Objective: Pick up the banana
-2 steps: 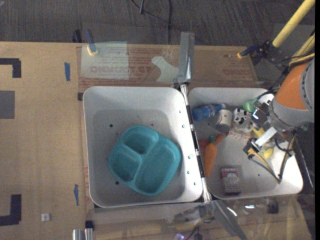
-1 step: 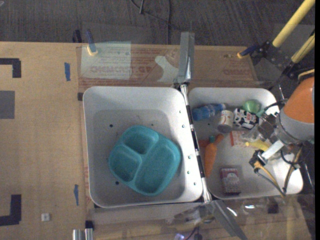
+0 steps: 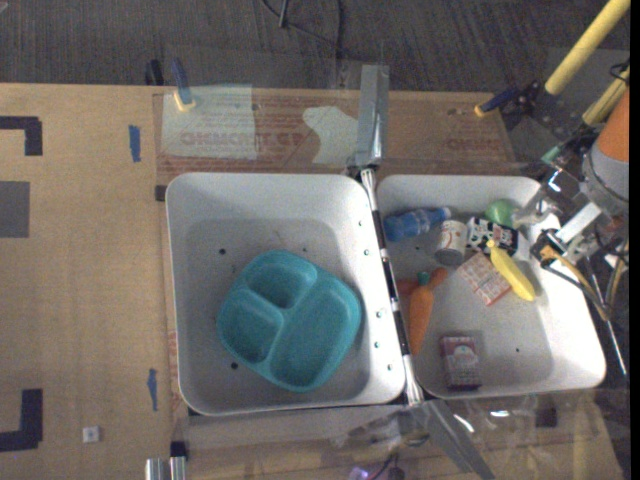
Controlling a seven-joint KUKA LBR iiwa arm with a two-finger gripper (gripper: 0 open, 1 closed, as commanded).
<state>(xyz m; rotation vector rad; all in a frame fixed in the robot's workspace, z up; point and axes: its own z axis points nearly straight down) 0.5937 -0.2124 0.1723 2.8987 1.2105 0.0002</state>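
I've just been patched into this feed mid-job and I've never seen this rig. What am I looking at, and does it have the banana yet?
One fixed camera looks down at a slant on a bench. The robot arm reaches in from the right, and its gripper hangs over the right bin. The left bin holds a teal divided plate. The right bin holds the banana, a carrot, a blue bottle, a white cup and a dark red box. The banana lies in the bin close to the gripper. I cannot see it held.
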